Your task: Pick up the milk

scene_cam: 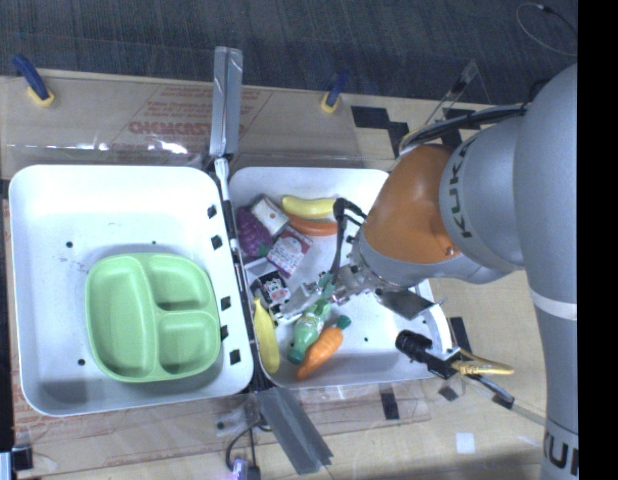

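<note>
A small white carton with pink print, which looks like the milk (pixel 287 253), lies tilted in the left half of the right bin (pixel 374 180). A second small carton with dark print (pixel 272 288) lies just below it. My gripper (pixel 322 294) is low in the bin, to the right of the dark-printed carton and below and right of the pink one. It hangs just above a green bottle (pixel 307 334). The orange wrist band and the grey arm hide the bin's right half.
Around the gripper lie a carrot (pixel 322 351), a yellow banana (pixel 266 337) against the left wall, another banana (pixel 309 207) on an orange item at the back, and purple grapes (pixel 251 234). The left bin (pixel 49 193) holds a green divided plate (pixel 154 316).
</note>
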Tool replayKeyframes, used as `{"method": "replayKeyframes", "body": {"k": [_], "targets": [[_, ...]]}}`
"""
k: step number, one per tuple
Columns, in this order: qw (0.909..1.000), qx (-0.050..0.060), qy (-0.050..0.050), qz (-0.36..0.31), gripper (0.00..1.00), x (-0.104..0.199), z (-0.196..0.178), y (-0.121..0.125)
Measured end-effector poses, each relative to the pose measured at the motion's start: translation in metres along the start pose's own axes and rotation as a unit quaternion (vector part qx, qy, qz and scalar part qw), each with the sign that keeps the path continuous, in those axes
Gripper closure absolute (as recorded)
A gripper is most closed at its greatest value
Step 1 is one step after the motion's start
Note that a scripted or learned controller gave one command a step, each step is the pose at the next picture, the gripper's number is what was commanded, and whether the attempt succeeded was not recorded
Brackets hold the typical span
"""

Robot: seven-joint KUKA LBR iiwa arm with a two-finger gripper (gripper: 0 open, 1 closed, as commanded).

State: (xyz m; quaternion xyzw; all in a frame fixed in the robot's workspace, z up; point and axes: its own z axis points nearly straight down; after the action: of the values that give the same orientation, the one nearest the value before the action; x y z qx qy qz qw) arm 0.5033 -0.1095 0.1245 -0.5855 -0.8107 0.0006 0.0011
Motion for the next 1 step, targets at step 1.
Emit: {"method": "replayKeyframes", "body": {"k": [1], "targets": [[0.9976, -0.001, -0.001, -0.070, 0.00, -0.0186, -0.0097, 0.0936]]}}
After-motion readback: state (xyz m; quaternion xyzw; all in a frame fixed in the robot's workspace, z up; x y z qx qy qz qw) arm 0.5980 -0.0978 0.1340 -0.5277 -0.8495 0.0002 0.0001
